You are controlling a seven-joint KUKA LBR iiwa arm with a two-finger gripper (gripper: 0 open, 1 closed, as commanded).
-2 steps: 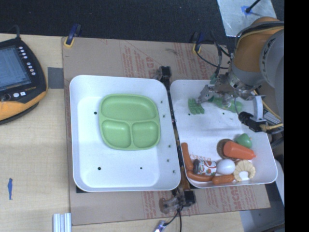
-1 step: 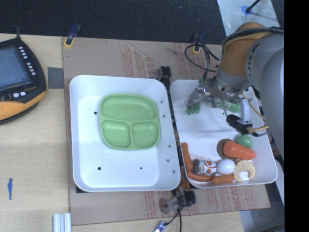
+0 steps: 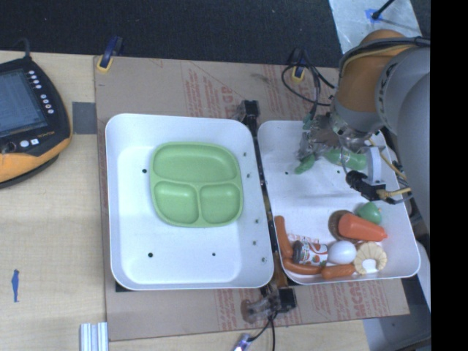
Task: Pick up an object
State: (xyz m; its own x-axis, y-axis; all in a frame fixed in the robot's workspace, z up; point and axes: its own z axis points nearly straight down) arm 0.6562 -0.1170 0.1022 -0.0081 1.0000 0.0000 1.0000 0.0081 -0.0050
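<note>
The arm enters from 3 o'clock and reaches over the upper part of the right bin. The hand sits low at that bin's 12 o'clock area; whether it is spread or pressed together cannot be told. A green item lies just beside the hand, toward 7 o'clock of it; contact cannot be confirmed. The remaining items are grouped at the bin's 5 o'clock corner: an orange carrot, a green piece just above it, a white egg, a tan piece and a red-and-white packet. The left bin holds a green divided plate, placed above its centre. A control pendant rests on the worktop at 9 o'clock.
</note>
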